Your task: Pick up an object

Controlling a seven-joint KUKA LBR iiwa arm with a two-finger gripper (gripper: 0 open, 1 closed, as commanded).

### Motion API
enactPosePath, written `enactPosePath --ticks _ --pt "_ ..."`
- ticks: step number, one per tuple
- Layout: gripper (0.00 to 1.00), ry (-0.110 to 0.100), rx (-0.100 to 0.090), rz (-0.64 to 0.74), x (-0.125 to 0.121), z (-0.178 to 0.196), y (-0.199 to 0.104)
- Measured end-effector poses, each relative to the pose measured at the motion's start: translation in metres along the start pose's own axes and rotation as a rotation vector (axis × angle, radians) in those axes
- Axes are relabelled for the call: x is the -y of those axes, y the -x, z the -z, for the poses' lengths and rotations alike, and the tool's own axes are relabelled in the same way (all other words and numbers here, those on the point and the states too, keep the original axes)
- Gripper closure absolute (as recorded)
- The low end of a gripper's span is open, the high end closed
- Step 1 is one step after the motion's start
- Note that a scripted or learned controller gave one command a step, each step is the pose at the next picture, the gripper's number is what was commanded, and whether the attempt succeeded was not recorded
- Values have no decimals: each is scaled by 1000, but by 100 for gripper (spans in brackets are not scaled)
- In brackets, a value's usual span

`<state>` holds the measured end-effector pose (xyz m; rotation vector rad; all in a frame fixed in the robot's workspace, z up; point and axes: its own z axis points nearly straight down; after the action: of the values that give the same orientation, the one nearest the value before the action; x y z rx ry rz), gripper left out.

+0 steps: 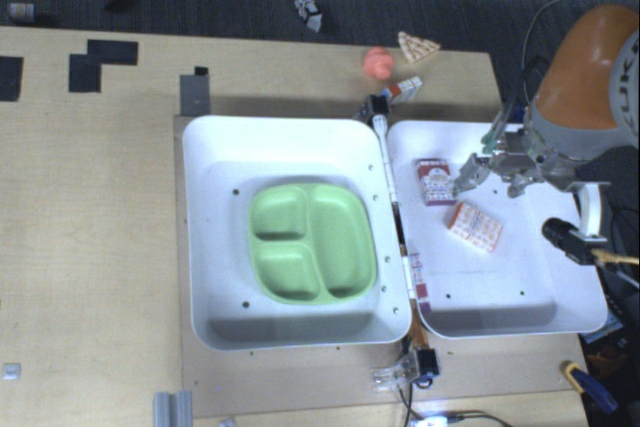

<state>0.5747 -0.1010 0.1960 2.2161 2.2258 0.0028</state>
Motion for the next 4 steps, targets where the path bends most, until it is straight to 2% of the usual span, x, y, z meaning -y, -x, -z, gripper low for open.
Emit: enactPosePath --ticks 1,2,3,4 --pt "0 7 2 0 -24 -109 -17" --pt "100 13 2 0 -26 -97 -18" --pt "100 3 -1 1 3 -11 -103" --pt "0 1 0 -1 4 -11 -102"
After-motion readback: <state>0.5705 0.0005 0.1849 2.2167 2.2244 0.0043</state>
